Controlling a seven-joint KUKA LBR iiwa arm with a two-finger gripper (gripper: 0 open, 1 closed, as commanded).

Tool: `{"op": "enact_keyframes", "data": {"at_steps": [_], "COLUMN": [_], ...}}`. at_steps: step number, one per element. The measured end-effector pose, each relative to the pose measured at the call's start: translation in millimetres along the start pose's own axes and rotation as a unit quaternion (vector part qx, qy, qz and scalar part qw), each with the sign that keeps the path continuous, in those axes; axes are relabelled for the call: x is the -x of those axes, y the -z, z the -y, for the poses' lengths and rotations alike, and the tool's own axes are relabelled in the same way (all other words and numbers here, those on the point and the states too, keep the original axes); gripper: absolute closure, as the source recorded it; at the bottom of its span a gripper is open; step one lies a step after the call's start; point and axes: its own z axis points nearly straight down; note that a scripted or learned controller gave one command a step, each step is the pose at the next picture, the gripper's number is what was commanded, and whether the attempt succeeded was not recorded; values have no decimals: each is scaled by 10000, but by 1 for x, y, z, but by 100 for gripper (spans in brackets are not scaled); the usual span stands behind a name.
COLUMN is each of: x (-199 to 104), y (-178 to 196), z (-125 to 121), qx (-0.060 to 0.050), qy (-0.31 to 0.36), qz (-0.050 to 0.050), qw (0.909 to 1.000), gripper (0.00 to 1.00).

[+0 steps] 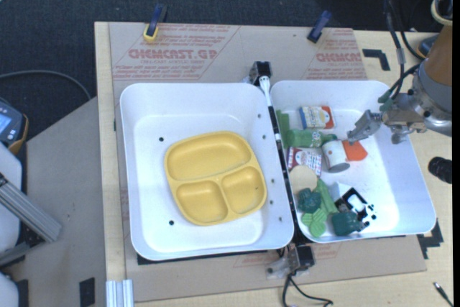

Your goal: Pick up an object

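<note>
Red lettering reads "CHEMCAST GP" on the brown paper-faced sheet [215, 47] covering the counter, repeated partly at the right. In the right shallow white plastic bin [402, 176], the small white packet with an orange label [317, 116] carries print too small to read. The pincer [366, 127] reaches in from the right; whether it is apart or together cannot be told. Just below its tip lie the orange flat piece [355, 150] and the grey-white cylinder [333, 155], touching each other. The left white bin [136, 154] holds a yellow three-compartment plastic tray [214, 175].
</note>
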Motion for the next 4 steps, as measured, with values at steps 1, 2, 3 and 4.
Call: {"op": "enact_keyframes", "data": {"at_steps": [1,2,3,4], "x": [0,4,9,16], "y": [6,-57,-101,-148], "z": [-2,-3,-1,-5], "qx": [61,21,22,29], "qy": [14,10,8,8], "qz": [11,-1,-2,-2], "qw": [10000,10000,10000,10000], "gripper": [0,0,0,0]}}
